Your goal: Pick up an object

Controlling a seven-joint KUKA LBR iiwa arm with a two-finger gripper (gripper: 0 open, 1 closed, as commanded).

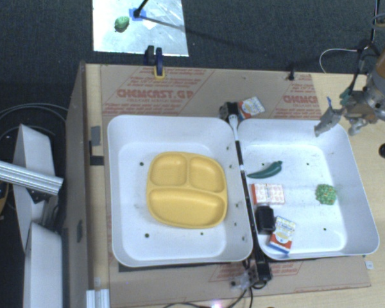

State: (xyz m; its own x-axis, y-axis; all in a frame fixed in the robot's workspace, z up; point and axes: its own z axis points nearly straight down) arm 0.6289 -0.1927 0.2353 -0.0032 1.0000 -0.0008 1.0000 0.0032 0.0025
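Claw (342, 122) open, empty, upper right over right bin (359, 191) rim; arm cut off. Yellow tray (185, 191) fills left bin (125, 172).

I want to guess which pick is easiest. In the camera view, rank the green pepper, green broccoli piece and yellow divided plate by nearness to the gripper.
1. Green broccoli piece, right bin, below the gripper.
2. Green pepper, right bin's left side.
3. Yellow divided plate, left bin.

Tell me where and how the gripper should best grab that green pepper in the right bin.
Probably across the green pepper at its thicker middle, coming straight down from above. It lies flat and slanted on the right bin floor, apart from the other items, so the fingers should straddle its narrow width.
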